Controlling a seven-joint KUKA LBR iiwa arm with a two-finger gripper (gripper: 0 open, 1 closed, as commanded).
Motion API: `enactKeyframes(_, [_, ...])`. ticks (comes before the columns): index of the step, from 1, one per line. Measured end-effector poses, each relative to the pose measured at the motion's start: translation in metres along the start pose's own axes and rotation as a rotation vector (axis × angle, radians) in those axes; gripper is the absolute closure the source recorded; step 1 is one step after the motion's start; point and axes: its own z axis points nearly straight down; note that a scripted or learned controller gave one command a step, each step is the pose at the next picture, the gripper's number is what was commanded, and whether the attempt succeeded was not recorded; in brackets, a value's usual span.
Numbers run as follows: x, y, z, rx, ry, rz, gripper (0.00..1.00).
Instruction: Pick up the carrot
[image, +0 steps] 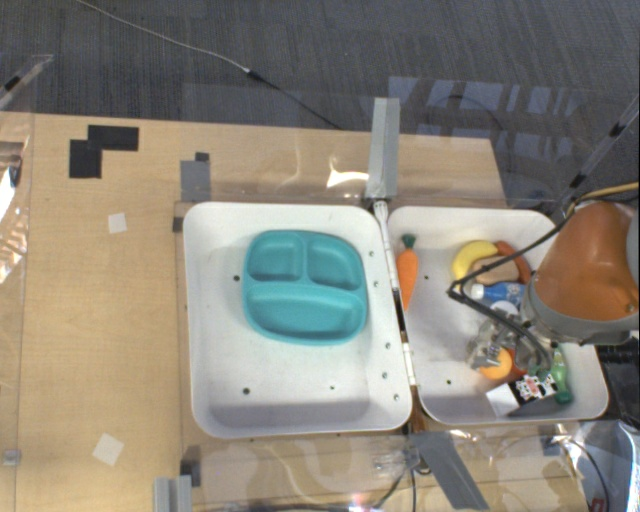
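I can't tell how my jaws stand, low over an orange thing; the carrot lies along the right bin's left wall, green tip far.

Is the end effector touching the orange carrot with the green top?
Apart. The camera view shows bare white bin floor between the end effector and the orange carrot with the green top.
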Motion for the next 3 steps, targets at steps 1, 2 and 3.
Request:
enactKeyframes(1, [0.031,0.075,-0.084,-0.001,0.011,0.111,1.00])
enactKeyframes(2, [0.031,0.072,-0.082,0.002,0.015,0.115,0.00])
enactKeyframes(3, [0.017,0.028,-0.033,0.001,0.019,-0.190,0.00])
